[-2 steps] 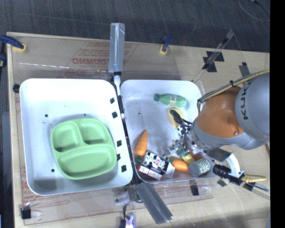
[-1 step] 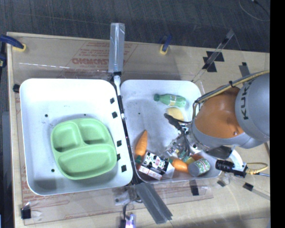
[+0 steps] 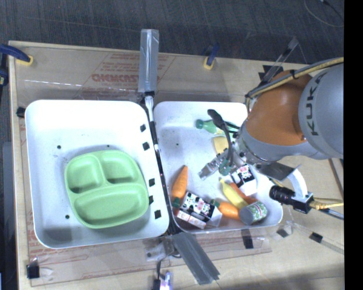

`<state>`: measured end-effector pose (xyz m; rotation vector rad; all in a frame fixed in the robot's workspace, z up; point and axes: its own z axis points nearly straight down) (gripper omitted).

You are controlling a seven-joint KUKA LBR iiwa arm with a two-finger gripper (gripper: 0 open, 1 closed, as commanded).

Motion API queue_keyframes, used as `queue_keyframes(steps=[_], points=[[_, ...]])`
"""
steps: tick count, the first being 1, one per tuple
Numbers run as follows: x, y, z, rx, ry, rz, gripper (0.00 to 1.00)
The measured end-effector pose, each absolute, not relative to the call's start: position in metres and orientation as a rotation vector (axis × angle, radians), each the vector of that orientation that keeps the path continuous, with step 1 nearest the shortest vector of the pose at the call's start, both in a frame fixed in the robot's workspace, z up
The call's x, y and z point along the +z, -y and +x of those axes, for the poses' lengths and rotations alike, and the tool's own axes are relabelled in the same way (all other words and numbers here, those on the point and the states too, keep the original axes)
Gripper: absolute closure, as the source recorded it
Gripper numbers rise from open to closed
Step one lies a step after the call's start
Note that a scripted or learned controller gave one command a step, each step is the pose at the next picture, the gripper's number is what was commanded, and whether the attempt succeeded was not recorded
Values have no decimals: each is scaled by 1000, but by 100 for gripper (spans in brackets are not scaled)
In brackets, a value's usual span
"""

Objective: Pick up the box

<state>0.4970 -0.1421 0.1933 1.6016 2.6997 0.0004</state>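
A: Box [image 3: 197, 209] sits at the near edge of the right bin [image 3: 169, 116], tilted, with the carrot [image 3: 179, 182] just left of it. Way over left, the green tray [image 3: 107, 188] lies alone in its bin.

B: And the gripper [image 3: 219, 165]?

A: Hanging above mid-bin, right of the carrot, nothing between the fingers; how wide, I can't tell. It looks set to drop nearer for the box.
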Motion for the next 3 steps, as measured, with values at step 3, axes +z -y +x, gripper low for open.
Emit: queue_keyframes(steps=[3], points=[[251,111,487,-1,-2949,1084,100]])
